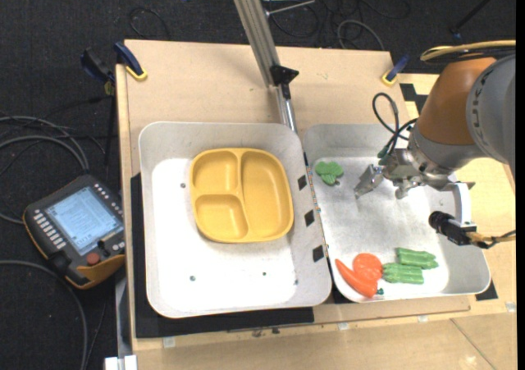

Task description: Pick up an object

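My gripper (379, 180) hangs over the middle of the right bin (459, 282), its two grey fingers spread apart with nothing between them. A small green broccoli piece (329, 171) lies to its left near the bin's left wall. At the bin's front lie a red tomato (367, 265), an orange carrot (353, 280) beside it, and two green pea pods (410, 267) to their right. All of these sit apart from the gripper.
A yellow three-compartment plate (242, 194) sits in the left bin (164, 278). A slanted metal pole (254, 15) crosses the bench's back. Blue-yellow clamps (129, 61) hold the bench corners. A teach pendant (78, 229) lies on the floor at left.
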Robot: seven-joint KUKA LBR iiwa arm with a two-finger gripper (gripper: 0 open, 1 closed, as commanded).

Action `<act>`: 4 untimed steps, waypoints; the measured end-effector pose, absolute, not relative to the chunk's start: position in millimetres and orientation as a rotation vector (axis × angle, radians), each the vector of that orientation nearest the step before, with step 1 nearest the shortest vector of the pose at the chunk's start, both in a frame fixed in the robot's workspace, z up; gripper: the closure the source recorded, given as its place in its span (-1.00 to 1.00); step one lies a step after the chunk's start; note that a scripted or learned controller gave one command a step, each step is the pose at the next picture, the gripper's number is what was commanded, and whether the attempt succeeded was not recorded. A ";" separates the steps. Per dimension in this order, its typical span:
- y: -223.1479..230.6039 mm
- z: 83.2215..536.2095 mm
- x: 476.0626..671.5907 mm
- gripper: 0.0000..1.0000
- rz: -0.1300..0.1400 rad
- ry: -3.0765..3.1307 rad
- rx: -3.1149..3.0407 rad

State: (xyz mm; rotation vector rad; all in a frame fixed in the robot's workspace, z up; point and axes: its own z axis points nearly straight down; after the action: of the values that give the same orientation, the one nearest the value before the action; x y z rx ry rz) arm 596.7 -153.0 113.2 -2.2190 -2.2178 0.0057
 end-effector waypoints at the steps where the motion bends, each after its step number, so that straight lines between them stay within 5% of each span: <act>1: -153.1 127.3 598.7 1.00 -0.001 -2.223 -2.223; 4: -166.9 291.2 592.0 1.00 -0.005 -2.229 -2.224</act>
State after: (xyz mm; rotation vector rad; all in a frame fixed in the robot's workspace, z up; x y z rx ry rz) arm 592.0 -166.9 291.2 -2.2237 -2.2290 -0.0051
